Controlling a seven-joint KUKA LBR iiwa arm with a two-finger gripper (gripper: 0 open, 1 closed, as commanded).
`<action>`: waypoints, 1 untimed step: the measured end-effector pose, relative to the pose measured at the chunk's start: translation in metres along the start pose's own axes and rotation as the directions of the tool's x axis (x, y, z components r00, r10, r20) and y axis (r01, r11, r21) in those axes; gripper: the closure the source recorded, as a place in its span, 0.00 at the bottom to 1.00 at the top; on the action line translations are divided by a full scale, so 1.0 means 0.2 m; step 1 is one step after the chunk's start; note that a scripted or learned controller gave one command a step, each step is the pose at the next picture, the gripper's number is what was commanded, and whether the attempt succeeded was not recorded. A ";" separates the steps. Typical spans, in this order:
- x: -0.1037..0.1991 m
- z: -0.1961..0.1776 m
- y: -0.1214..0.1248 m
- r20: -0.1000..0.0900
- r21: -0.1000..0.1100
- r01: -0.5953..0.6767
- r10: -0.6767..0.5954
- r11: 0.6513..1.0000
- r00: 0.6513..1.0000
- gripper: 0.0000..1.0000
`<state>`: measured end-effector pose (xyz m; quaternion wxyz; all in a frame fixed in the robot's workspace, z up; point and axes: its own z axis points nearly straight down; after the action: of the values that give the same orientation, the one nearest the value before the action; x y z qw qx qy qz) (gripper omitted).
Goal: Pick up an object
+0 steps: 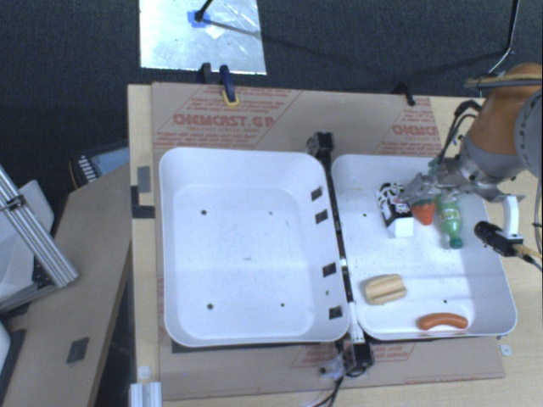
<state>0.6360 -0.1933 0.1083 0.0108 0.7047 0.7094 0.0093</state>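
Bench (280, 113) of pale board with red lettering, seen from above at a slant, dark carpet behind. Two shallow white bins sit on it side by side, touching along a black hinge strip down the middle. Left bin (182, 172) bare white floor with a few small dark holes. Right bin (361, 253) holds all the loose items. Arm (501, 134) enters from the right edge, grey with an orange band above the wrist, angled down and left over the upper part of the right bin. Gripper (417, 195) is low over the bin's upper middle, right among a cluster of items; whether it is spread or closed, and whether it has hold of anything, cannot be made out at this angle. Cluster: a green bottle (450, 223) lying on its side just right of the gripper, a small orange piece (424, 213) beside the bottle's top, a black-and-white toy (390, 200) just left of the gripper, and a small white block (402, 225) touching the toy's lower side. Well apart, near the front wall of the same bin: a tan bread roll (385, 289) towards the hinge, and a red-orange sausage (442, 320) lying flat close to the front rim. Silver sheet (202, 22) lies on the carpet beyond the bench.
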 end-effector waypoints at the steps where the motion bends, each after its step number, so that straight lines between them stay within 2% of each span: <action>1: -0.01 -0.05 0.01 0.005 -0.005 0.001 -0.001 1.000 1.000 1.00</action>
<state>0.6372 -0.1950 0.1182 0.0140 0.7042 0.7098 0.0093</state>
